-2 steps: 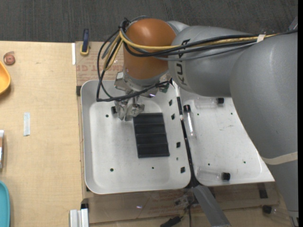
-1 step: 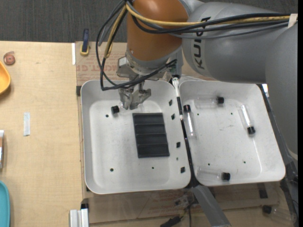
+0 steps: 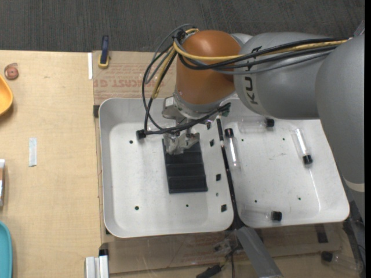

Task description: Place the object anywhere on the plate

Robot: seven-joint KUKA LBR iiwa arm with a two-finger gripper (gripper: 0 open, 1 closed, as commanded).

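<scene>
Letters "KU" on grey arm (image 3: 272, 80) at two o'clock, faint red mirrored print on cardboard (image 3: 130, 77), unreadable

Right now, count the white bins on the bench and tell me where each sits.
2. The left bin holds a black ribbed block under the pincer. The right bin sits against it, partly covered by the arm. Nothing suggests a third.
</scene>
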